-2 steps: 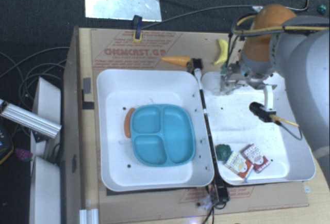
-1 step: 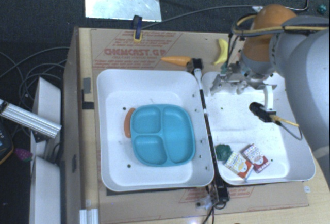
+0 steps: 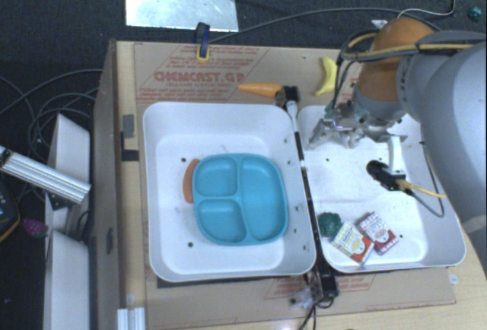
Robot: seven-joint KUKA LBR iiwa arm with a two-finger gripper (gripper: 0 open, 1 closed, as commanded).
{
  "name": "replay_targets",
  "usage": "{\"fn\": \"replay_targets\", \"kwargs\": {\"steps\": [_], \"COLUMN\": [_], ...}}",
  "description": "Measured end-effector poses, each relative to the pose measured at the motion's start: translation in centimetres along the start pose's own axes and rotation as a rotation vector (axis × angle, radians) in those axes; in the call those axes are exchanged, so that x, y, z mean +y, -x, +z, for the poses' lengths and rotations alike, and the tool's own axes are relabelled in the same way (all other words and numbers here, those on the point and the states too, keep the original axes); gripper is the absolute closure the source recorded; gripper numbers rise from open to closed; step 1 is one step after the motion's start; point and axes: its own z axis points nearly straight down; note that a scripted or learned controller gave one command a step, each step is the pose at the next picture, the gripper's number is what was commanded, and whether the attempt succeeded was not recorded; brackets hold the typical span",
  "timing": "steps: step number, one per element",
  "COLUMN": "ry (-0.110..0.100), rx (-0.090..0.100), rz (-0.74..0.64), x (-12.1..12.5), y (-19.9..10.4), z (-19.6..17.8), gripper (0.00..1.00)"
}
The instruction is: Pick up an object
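Grey arm (image 3: 441,85) hangs over the right bin's (image 3: 441,245) far end; gripper (image 3: 335,131) low there, nothing seen between its fingers, opening cannot be judged. Pick not yet made. Count, right bin: two small snack packets (image 3: 364,236), one dark green lump (image 3: 329,223). Left bin (image 3: 163,169): one blue divided plate (image 3: 240,197), one hot dog (image 3: 188,179). Outside the bins: one carrot (image 3: 256,90), one banana (image 3: 328,76).
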Motion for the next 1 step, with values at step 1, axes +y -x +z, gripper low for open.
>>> {"fn": "replay_targets", "kwargs": {"steps": [1], "ry": [0.002], "rx": [0.001], "rz": [-0.003], "x": [1.33], "y": [-0.19], "z": [-0.09], "gripper": [0.0]}}
